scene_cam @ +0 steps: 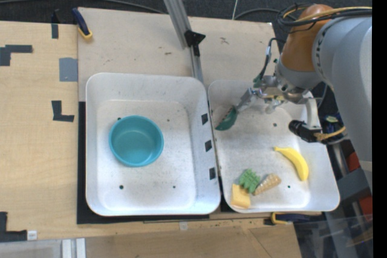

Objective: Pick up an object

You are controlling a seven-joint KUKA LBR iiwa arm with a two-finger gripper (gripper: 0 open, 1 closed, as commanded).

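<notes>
In the right bin [260, 145] lie a dark green object [227, 120] near the back left, a yellow banana [294, 162] at the right, and a green toy [248, 179], a tan ridged piece [268, 184] and a yellow block [240, 197] at the front. My gripper [251, 103] hangs over the back of this bin, under the orange band [302, 45]. A thin grey part runs from it down-left to the top of the green object. Whether that object is gripped cannot be made out.
The left bin [97, 99] holds a teal bowl [136, 140]. A grey metal post [175, 0] slants down to the divider between the bins. Cables loop on the bench behind the right bin.
</notes>
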